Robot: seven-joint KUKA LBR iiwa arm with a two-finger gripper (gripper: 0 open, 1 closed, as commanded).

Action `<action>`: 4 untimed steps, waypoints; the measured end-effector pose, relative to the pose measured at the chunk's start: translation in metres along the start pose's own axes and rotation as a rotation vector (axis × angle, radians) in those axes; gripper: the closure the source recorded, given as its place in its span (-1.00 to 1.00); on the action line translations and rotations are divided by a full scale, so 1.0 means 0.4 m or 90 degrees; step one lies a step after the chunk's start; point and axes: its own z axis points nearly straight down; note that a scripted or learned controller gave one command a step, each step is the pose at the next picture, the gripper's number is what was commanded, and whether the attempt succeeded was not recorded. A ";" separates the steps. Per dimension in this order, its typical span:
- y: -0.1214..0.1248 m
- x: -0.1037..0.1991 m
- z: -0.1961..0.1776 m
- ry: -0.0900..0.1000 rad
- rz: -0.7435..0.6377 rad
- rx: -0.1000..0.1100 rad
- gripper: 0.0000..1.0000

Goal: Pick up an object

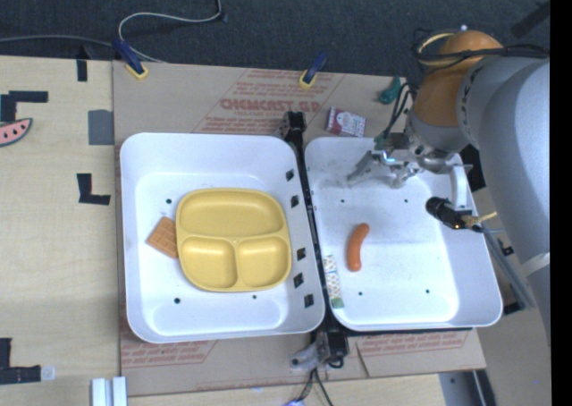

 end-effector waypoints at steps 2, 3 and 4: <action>-0.143 0.103 -0.010 -0.002 0.001 -0.003 1.00; -0.143 0.103 -0.010 -0.002 0.001 -0.003 -1.00; -0.143 0.104 -0.033 -0.002 0.000 -0.003 1.00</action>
